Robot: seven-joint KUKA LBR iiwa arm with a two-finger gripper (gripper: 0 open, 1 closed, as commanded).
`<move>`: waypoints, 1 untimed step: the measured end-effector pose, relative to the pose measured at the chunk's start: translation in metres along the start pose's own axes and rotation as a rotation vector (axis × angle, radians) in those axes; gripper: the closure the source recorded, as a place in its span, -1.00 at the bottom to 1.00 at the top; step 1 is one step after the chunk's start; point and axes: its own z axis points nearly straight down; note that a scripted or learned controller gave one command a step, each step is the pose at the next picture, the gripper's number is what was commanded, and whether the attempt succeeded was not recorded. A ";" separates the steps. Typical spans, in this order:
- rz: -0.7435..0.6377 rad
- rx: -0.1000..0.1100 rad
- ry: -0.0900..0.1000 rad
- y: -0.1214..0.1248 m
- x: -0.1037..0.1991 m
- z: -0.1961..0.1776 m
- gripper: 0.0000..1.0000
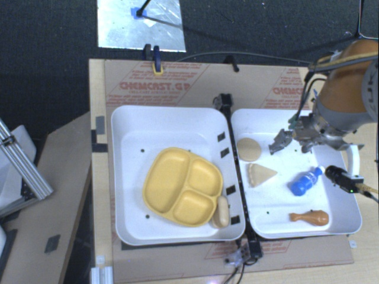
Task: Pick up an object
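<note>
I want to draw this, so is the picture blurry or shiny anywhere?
In the camera view, the silver sheet at the top shines with glare; the yellow tray and blue bottle look fairly sharp; the claw is a little soft; the white bins are bright, with soft shadows.

Bench [98,176] is tan board with red CHEMCAST lettering, two white bins sitting on it: left bin [133,123], right bin [349,218], touching.

chunky grey arm [346,108], big orange band round the wrist, thin black cables looping off it, dark grey metal hand [294,139] with stubby fingers
</note>
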 end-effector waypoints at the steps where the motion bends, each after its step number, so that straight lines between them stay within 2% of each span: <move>1: -0.002 -0.013 -0.002 0.003 0.000 -0.007 -1.00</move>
